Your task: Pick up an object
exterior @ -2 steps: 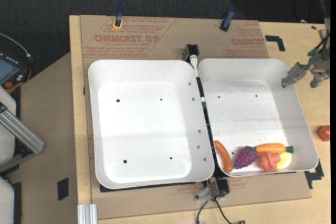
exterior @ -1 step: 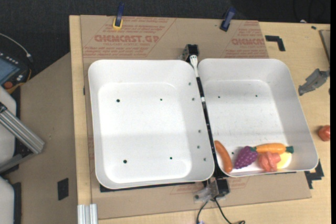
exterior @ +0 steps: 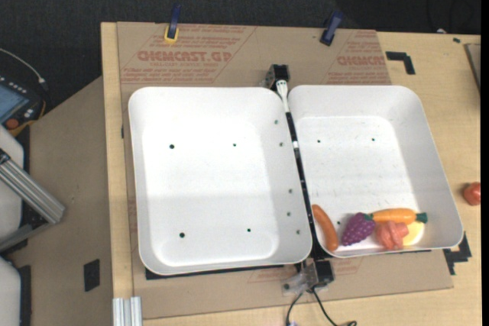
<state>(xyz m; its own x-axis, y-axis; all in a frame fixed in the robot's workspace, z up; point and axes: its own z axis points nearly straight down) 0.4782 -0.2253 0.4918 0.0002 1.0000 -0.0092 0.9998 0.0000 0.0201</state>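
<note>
Sausage [exterior: 324, 227], grapes [exterior: 357, 228], carrot [exterior: 397, 215] crowd the right bin's [exterior: 367, 107] near edge.

White bins [exterior: 206, 240], purple grapes [exterior: 357, 229], orange carrot [exterior: 394, 215] — green-tipped, orange-red sausage [exterior: 325, 227], brown cardboard [exterior: 252, 53]

Smooth white plastic bins [exterior: 202, 172] on matt cardboard [exterior: 229, 50].

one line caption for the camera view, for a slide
Toy foods, a sausage, purple grapes and a carrot, cluster in the near corner of the right bin; the left bin sits alongside.
</note>
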